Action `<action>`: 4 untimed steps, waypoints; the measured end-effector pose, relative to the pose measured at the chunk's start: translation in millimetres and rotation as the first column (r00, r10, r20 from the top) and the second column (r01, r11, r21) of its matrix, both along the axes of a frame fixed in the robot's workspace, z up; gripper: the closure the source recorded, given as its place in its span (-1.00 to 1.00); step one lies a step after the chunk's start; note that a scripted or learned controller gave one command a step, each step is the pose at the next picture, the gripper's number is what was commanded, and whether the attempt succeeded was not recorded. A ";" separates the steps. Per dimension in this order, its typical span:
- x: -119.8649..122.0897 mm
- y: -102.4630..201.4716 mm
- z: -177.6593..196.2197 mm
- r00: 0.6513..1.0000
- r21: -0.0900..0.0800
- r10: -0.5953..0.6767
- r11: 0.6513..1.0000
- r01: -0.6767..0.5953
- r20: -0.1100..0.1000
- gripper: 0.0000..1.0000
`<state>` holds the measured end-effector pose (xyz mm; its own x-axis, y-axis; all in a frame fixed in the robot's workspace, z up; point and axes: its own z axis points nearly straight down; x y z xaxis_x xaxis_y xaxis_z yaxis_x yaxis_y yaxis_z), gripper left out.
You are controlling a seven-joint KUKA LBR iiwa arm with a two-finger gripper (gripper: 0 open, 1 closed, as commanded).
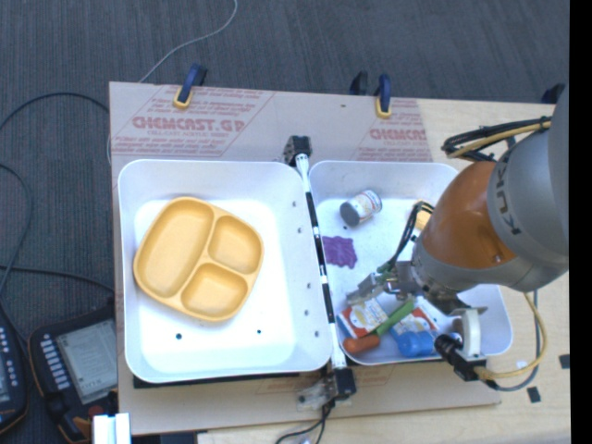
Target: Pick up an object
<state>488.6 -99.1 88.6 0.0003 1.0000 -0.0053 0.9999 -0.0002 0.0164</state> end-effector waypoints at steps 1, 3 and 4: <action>1.0 0.1 10.6 1.000 0.002 -0.001 1.000 0.001 0.000 1.00; -1.8 2.4 0.0 1.000 0.002 -0.001 1.000 0.001 -0.006 -1.00; -0.4 2.6 10.0 1.000 0.002 -0.001 1.000 0.001 -0.003 1.00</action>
